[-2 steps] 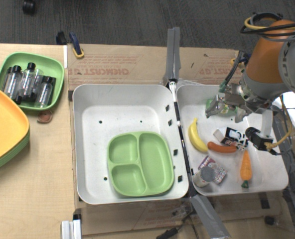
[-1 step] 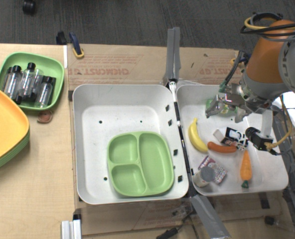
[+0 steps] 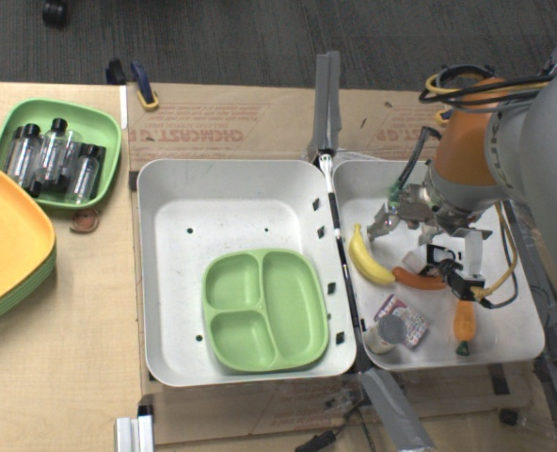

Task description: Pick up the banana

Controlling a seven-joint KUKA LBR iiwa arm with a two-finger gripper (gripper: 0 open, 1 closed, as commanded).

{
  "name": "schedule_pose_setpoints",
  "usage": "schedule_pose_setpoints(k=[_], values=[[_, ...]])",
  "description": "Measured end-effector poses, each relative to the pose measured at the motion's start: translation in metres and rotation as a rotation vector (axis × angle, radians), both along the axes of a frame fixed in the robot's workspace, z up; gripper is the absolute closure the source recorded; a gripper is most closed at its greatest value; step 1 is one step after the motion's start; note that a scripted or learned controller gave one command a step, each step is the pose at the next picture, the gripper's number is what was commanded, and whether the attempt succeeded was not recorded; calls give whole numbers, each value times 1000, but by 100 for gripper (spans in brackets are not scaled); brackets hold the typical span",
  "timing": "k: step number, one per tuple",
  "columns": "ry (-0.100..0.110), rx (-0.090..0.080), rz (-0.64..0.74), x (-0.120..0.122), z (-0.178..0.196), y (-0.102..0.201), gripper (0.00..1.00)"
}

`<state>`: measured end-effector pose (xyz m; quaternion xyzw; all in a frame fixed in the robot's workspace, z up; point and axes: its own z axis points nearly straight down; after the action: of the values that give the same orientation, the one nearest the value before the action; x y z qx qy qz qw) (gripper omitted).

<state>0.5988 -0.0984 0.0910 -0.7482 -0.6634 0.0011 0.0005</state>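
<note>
Banana: yellow, unpeeled, curved, laid flat on floor of right-hand white bin, close to that bin's left wall, approx. mid-way along it. Long axis is run from upper-left to lower-right; upper tip is pointed toward the divider betw. the two bins, lower end is found just beside an orange-red sausage-shaped item, touching or nearly so (can't be told). Skin is seen clean, w/o obvious dark spots. It is not lifted; it is rested on the bin floor
</note>
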Motion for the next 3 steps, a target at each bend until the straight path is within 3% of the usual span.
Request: schedule_pose_setpoints(k=[1, 2, 3], values=[[-1, -1, 155, -21, 69, -39, 0], [-1, 0, 275, 28, 0, -60, 0], [25, 11, 325, 54, -3, -73, 0]])
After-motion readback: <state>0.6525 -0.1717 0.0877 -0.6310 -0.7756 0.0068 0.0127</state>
